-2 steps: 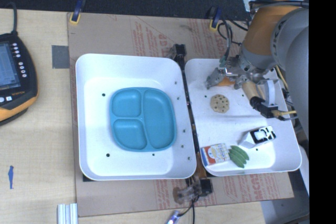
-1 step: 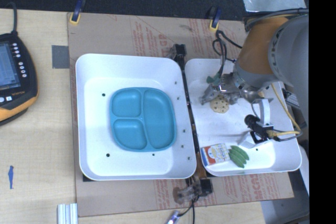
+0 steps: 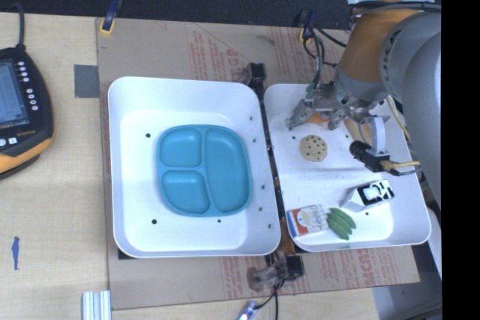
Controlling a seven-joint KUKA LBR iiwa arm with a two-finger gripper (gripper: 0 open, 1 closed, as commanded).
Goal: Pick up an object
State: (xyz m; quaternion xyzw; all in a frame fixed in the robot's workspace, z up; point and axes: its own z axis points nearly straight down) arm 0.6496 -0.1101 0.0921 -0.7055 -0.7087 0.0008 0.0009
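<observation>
- Wooden bench (image 3: 52,198) under a brown cardboard sheet (image 3: 187,56); two white bins side by side, dark floor beyond the far edge.
- Left bin (image 3: 127,116) holds a blue sectioned plate (image 3: 204,169), lying flat, well away from the fingers.
- Gripper (image 3: 319,115) hangs low over the far end of the right bin (image 3: 405,232). Fingers splayed apart, nothing between them.
- Round speckled cookie (image 3: 313,148) lies flat just short of the fingertips, on the near side, apart from them. No long axis to report.
- Farther from the fingers, toward the near rim: a small carton (image 3: 306,220) with red and white print, long axis running across the bin, and a green pod-shaped item (image 3: 341,222) touching its right end, angled diagonally.
- Black-and-white object (image 3: 373,193) sits between cookie and carton, to the right; shape hard to make out.
- Grey arm with orange band (image 3: 375,41) covers the bin's far right corner; cables blur the wrist.
- Handheld pendant (image 3: 19,112) at left, cut off by the picture edge.
</observation>
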